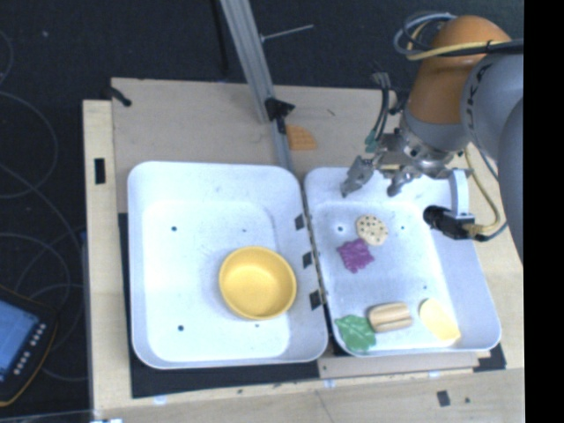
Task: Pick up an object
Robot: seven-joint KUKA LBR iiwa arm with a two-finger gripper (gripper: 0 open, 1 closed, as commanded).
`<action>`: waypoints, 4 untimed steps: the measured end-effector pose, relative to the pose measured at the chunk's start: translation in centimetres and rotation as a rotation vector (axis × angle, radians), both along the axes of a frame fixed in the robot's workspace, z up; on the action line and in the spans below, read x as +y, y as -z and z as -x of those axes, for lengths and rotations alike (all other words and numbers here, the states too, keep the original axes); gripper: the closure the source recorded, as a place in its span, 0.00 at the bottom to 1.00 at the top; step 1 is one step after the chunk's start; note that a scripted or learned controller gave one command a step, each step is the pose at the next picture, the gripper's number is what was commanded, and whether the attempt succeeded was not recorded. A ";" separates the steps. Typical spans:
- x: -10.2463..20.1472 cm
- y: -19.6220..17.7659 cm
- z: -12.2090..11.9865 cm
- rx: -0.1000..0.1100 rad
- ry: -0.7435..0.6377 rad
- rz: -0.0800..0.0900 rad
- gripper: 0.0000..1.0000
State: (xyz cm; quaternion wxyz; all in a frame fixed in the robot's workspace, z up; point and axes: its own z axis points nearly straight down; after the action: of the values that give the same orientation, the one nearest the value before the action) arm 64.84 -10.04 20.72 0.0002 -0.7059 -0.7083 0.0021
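Bread roll [389, 316] lies roughly left-right, apparently tilted slightly, under open gripper [379, 180].

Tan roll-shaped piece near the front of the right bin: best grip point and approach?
Probably across the middle of the tan roll, straight down from above. It lies flat with its long axis running left-right in the view, so the fingers should close across its short width. Mind the green piece touching its left end and the yellow piece close on its right. The gripper hangs open above the bin's far edge.
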 end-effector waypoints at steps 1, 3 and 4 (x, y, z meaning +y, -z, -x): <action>-0.1 6.2 0.6 0.002 0.004 0.000 0.00; -0.2 9.5 0.5 -0.010 0.015 -0.005 1.00; -0.4 5.0 0.0 -0.009 0.008 -0.002 1.00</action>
State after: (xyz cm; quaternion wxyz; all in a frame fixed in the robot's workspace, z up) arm 64.82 -10.42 15.69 -0.0021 -0.7086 -0.7056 -0.0020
